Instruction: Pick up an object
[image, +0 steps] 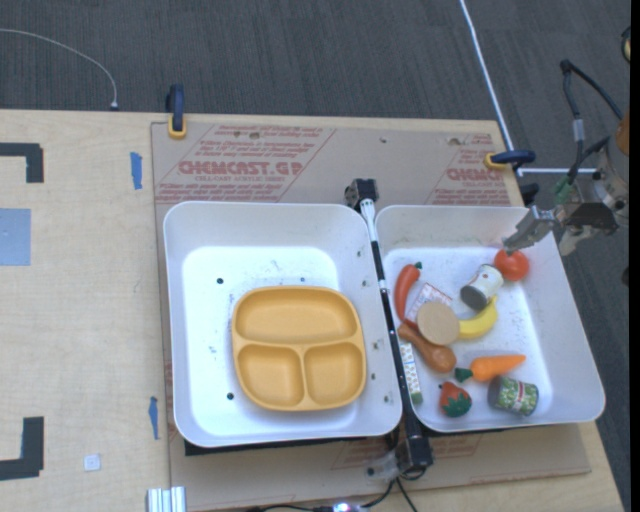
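On the left, the pale wooden tabletop (80, 300) is being shown with black and blue tape marks on it. A brown cardboard sheet (300, 160) with red print is being used as a base under the two bins, and it is being pinned at its far edge by a clamp (176, 110).

The left white bin (190, 300) is being occupied by a yellow divided plate (298, 346), which is lying flat near the middle with three compartments.

The right white bin (570, 370) is being crowded with toy food. Nearest the divider, a red pepper (405, 285) is lying lengthwise, and just below it a brown sausage-like piece (430, 350) is seen. A round tan disc (437, 323) is resting against a yellow banana (482, 321). A small silver can (482, 286) is lying tipped on its side just above the banana. Toward the near edge, a strawberry (455, 399), an orange carrot (495, 367) and a green-labelled can (514, 396) are lying close together.

A red tomato (511, 264) is sitting at the far right corner of the cluster, close to the silver can.

At the right edge, the gripper (522, 238) is being held low over the far right corner of the right bin, slanting down to the left. Its tip is seen just above and almost touching the tomato. Nothing is seen between its fingers, and how far they are parted cannot be told from this angle.
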